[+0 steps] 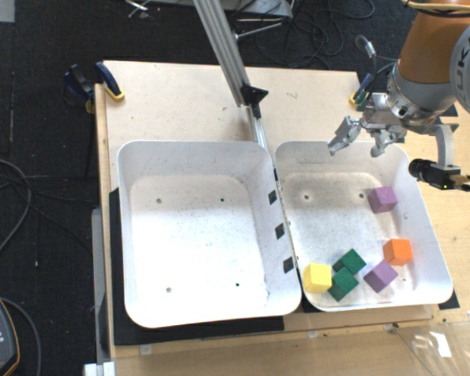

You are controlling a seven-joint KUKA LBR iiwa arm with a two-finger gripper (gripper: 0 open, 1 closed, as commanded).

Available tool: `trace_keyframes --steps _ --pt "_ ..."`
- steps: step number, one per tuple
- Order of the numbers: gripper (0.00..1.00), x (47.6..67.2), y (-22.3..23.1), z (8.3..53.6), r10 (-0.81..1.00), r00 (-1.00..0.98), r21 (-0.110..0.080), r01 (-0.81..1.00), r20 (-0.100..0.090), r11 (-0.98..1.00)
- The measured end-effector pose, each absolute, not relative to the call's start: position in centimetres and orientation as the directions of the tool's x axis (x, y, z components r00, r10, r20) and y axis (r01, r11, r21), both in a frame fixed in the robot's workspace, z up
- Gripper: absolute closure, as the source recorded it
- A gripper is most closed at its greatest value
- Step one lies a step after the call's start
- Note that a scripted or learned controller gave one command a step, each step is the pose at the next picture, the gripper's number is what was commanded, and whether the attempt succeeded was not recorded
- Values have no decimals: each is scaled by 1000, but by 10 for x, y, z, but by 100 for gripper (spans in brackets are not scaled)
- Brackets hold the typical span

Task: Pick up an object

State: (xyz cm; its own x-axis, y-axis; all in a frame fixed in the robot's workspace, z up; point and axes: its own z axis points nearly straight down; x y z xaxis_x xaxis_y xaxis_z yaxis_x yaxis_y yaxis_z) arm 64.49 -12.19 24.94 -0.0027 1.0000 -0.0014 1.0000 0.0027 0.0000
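Tool (pixel 360 139) sits over the far rim of the right bin (pixel 423 210), fingers spread and released, nothing between them. It is up at the bin's back edge, well apart from every block. Arm's orange band (pixel 439 30) is above it, toward the right of the view.

All positions relative to the right bin:
- purple block (pixel 382 199): right-centre of the floor, alone, the closest one to the tool but not touching it.
- orange block (pixel 398 251): against the right wall, nearer the front than the purple block.
- second purple block (pixel 381 275): front right, just beside and in front of the orange block.
- two green blocks (pixel 346 272): front centre, touching each other, one tucked just in front of the other.
- yellow block (pixel 317 277): front left corner, just beside the green pair, near the divider side.

Left bin (pixel 141 171) sits beside the right bin, their edges meeting along the middle. Both rest on the bench (pixel 180 100). A grey metal rail (pixel 219 37) slants down from the top of the view to the far junction of the two bins. A blue-and-yellow clamp (pixel 102 81) is at the bench's far left corner.
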Motion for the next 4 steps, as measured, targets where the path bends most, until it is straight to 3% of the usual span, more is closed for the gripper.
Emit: trace_keyframes --steps 1,2,3,4 --pt "0 604 -178 159 1000 6 -10 1000 -1 -6" --pt "0 566 -151 138 1000 0 -5 1000 2 0" --pt "0 577 -221 93 1000 5 1 1000 -3 -5" --pt "0 641 -209 96 1000 -4 4 1000 -2 4"
